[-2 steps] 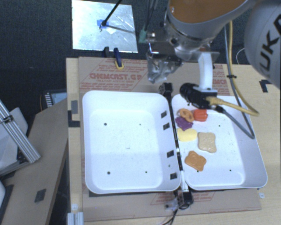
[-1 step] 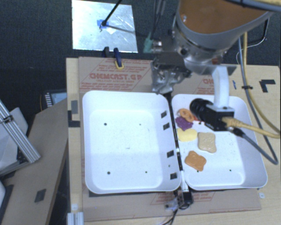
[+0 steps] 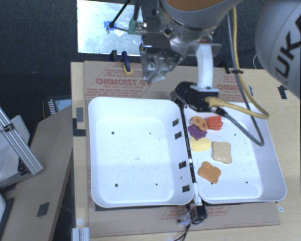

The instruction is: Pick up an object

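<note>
**Item 1. Yellow disc**: lay flat in the right bin, near its left wall. It serves as the reference for all the entries below.

**Item 2. Purple piece**: lay just behind the yellow disc, touching its far edge.

**Item 3. Orange pretzel**: lay farther back from the yellow disc, against the purple piece.

**Item 4. Red piece**: lay behind the yellow disc and to its right, just beside the pretzel.

**Item 5. Toast slice**: pale tan, it lay flat just to the right of the yellow disc and slightly nearer the camera.

**Item 6. Brown piece**: orange-brown, it lay in front of the yellow disc, apart from it.

**Item 7. Left bin**: white and shallow, it stood to the left of the yellow disc, across the shared rim.

**Item 8. Claw**: hung well apart from the yellow disc, far behind it and to its left. It was above the printed cardboard sheet on the table. It could not be told whether the claw was released or clenched. Nothing was seen in its grasp.

**Item 9. Arm**: grey with an orange band, it hung high behind the yellow disc.
</note>
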{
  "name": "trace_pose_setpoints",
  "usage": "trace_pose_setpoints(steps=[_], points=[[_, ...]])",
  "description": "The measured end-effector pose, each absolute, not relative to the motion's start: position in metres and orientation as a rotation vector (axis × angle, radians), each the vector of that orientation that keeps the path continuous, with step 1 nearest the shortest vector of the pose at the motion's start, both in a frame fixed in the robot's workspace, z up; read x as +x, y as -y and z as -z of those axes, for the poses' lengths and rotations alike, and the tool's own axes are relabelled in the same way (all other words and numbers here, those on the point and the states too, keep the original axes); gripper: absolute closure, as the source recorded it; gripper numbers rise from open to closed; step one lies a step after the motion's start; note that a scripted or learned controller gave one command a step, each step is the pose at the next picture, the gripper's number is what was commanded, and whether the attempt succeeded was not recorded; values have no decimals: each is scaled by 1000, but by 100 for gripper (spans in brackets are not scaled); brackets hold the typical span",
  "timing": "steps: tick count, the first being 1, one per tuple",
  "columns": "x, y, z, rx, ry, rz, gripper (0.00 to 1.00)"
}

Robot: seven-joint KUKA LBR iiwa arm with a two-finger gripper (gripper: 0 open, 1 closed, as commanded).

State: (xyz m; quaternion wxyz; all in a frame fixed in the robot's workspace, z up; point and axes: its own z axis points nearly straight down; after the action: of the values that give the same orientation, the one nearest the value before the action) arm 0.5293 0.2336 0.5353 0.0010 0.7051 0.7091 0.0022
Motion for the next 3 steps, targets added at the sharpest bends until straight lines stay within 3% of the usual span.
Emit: trace_pose_setpoints(steps=[1, 2, 3], points=[[528, -232, -535, 2216, -2226, -3, 0], [528, -233, -546, 2214, -2227, -8, 100], [528, -232, -546, 2214, -2228, -7, 0]])
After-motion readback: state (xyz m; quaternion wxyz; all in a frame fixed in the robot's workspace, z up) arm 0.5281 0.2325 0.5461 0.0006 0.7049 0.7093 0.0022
